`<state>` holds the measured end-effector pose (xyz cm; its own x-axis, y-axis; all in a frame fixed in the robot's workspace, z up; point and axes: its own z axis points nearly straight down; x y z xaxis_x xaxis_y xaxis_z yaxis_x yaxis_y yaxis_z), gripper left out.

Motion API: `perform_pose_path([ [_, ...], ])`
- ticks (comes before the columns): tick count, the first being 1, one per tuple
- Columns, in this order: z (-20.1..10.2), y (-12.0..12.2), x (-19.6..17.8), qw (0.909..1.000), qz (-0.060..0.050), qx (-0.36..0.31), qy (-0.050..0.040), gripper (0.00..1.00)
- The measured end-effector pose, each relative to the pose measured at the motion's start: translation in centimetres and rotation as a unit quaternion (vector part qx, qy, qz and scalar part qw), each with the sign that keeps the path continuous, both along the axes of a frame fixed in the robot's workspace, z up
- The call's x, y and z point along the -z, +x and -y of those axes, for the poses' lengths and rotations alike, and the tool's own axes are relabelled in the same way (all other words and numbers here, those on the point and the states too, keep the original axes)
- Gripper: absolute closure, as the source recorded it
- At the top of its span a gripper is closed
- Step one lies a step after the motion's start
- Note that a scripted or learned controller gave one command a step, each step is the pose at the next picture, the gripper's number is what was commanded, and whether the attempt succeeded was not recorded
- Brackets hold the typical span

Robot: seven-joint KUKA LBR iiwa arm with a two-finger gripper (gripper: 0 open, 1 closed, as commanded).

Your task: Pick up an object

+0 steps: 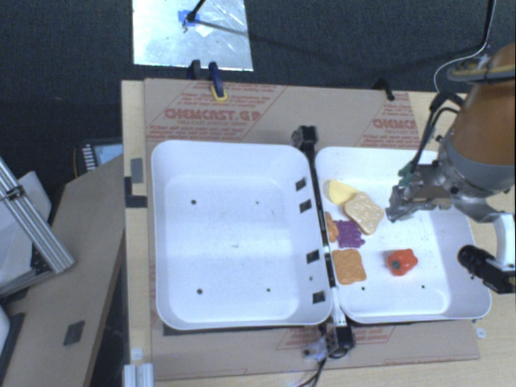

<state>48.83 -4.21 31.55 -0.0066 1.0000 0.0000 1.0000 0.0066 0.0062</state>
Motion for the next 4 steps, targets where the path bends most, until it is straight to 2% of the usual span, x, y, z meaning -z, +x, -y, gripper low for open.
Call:
perform_pose_path([
  [1, -7.9, -0.1, -2.7, 1.0000, -0.001, -0.003, 0.0014, 1.00],
  [2, -15.5, 1.3, -8.9, 1.0000, 0.001, -0.003, 0.0021, 1.00],
  [3, -15.2, -0.2, -16.2, 1.0000, 0.001, 0.001, 0.0013, 1.00],
  [4, -20.8, -0.2, -22.2, 1.0000, 0.001, -0.001, 0.0018, 1.00],
])
